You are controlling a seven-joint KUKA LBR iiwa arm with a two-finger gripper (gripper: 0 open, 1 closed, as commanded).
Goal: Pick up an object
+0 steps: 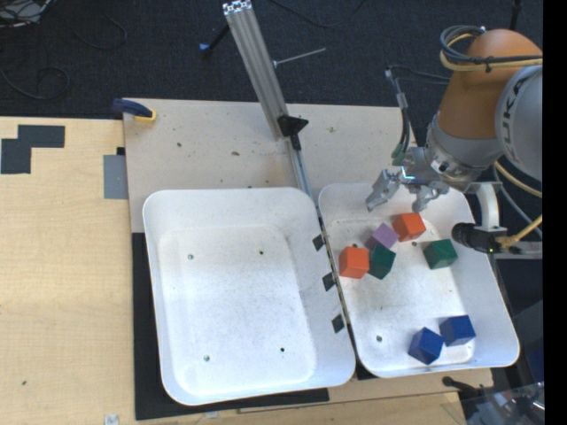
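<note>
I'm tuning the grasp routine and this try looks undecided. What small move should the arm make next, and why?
Probably a short descent onto the orange cube nearest the gripper. The open two-finger gripper hangs just above it in the right white bin, holding nothing. The purple cube sits close beside that orange cube, so a finger might nudge it.

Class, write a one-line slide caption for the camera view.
Open gripper hovers above an orange block in the right bin, among purple, green and blue blocks.

Matt white plastic bins, wooden bench
</note>
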